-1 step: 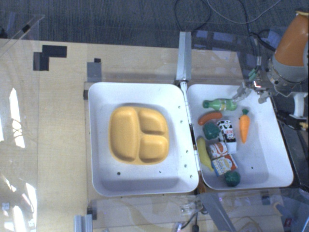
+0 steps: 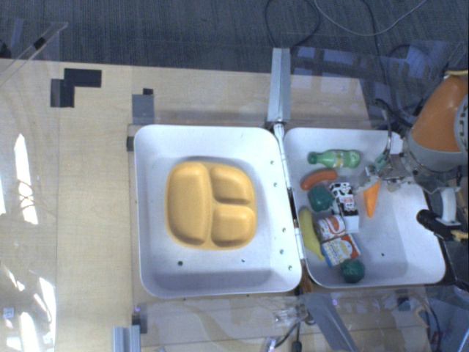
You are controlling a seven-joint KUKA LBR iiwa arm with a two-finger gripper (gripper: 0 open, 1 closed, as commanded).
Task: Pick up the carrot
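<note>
From my remote station I log the desk (image 2: pixel 88 196) first: pale wood, carrying two shallow white bins side by side. The left bin (image 2: pixel 154 270) holds a yellow divided tray (image 2: pixel 211 202). The right bin (image 2: pixel 410 262) holds a cluster of small items along its left half: a green bottle (image 2: pixel 334 158), a red sausage (image 2: pixel 319 177), a dark green item (image 2: pixel 319 198), a cow-patterned carton (image 2: pixel 341 195), a banana (image 2: pixel 309 233), two small cartons (image 2: pixel 335 239) and a green ball (image 2: pixel 353 270).

The arm (image 2: pixel 440 127) enters from the right, its orange band above the right bin's upper right corner, wrist tilted down toward the bin's middle. The claw (image 2: pixel 382 173) sits at the carrot's upper end.

The carrot (image 2: pixel 371 197) lies in the right bin, just right of the cow-patterned carton, pointing downward in view. I cannot tell whether the claw is apart or together, nor whether it touches the carrot.

My judgement: a sound grasp calls for straddling the carrot across its narrow width, near its thick end, keeping clear of the adjacent carton.
</note>
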